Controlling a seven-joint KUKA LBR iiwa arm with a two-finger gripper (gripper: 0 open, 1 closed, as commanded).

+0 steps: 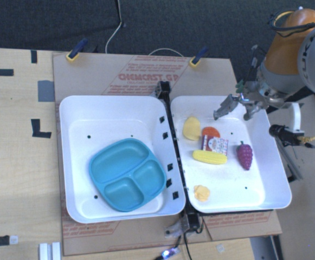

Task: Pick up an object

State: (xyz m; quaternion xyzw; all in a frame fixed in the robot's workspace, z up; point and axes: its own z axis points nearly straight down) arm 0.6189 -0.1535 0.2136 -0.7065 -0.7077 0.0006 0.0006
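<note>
The right bin (pixel 265 191) holds a yellow lemon-like piece (pixel 191 128), a red tomato (pixel 210 131), a small red and white box (pixel 215 144), a yellow corn cob (pixel 210 157), a purple bunch of grapes (pixel 245 155) and a small orange piece (pixel 201 193). My gripper (pixel 236 109) hangs over the far part of this bin, above and to the right of the tomato. Its two fingers stand spread apart with nothing between them. It touches none of the objects.
The left bin (pixel 76 118) holds a blue divided plate (pixel 127 173). A black divider (pixel 171 140) runs between the bins. The arm (pixel 287 53) enters from the upper right. Clamps (pixel 77 49) pin the cardboard under the bins.
</note>
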